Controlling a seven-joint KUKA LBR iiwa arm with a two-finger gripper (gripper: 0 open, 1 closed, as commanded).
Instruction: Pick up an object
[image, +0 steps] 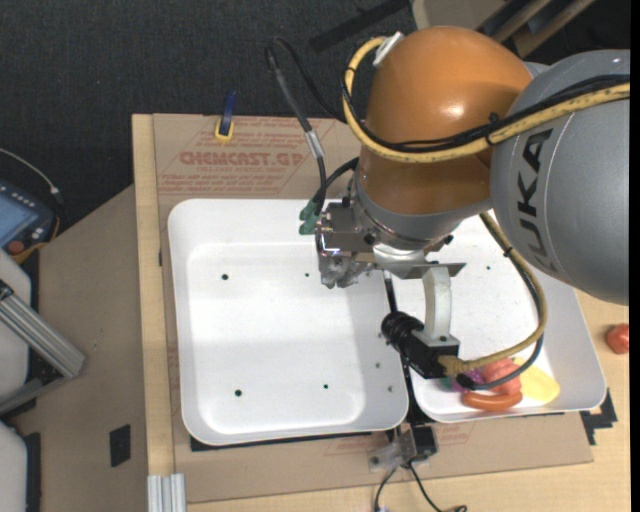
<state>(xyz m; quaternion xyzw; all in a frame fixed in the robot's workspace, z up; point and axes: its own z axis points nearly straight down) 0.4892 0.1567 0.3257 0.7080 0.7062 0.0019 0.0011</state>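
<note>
Objects (495, 388) — orange, pink and yellow, smooth, heaped near the right bin's (570, 330) near edge — lie well off from my gripper (340, 270). Two glossy white bins. Whether I'm pinched shut, I cannot tell.

The arm (470, 150) hangs over both bins, left bin (200, 400) beside right bin (585, 385).

Small objects huddle in the right bin (560, 330) at its five o'clock corner: an orange piece (492, 398), a pink piece (497, 374), a yellow piece (540, 385).
</note>
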